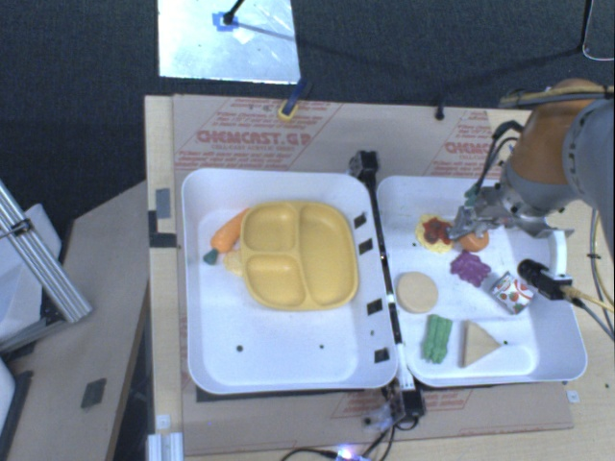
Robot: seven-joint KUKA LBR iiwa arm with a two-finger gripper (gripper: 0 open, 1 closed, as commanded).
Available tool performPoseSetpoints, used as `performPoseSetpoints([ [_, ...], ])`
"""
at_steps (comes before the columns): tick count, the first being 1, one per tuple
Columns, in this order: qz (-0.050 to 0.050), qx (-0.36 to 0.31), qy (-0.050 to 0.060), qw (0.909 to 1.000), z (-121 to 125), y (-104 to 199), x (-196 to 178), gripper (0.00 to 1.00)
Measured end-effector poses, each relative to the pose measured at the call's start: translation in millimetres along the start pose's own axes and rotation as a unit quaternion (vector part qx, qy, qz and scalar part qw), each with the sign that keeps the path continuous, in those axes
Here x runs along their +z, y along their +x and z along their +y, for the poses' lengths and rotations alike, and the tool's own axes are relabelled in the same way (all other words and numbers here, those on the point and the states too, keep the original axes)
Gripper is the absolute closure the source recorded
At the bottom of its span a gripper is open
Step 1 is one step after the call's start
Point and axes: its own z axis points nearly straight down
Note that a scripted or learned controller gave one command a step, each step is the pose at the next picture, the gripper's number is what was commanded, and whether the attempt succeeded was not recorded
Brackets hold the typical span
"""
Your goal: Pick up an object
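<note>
Arm: you see it reach in from the right over the right bin, orange band above the wrist.
Gripper: low over the bin's far left part, at the red-and-yellow food piece; you cannot tell how it is set or whether it has anything.
Right bin contents: orange piece just beside the gripper; purple grapes nearer; small can right of the grapes; round cracker; green piece; tan wedge at the near side.
Left bin: yellow divided plate; a carrot touching its left edge.
Table: carries both bins side by side.
</note>
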Motion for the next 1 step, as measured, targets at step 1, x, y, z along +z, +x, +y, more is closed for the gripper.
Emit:
performPoseSetpoints([
  [1,0.003,0.001,0.006,1.0000,-2.1,-1.9,-44.9,1.00],
])
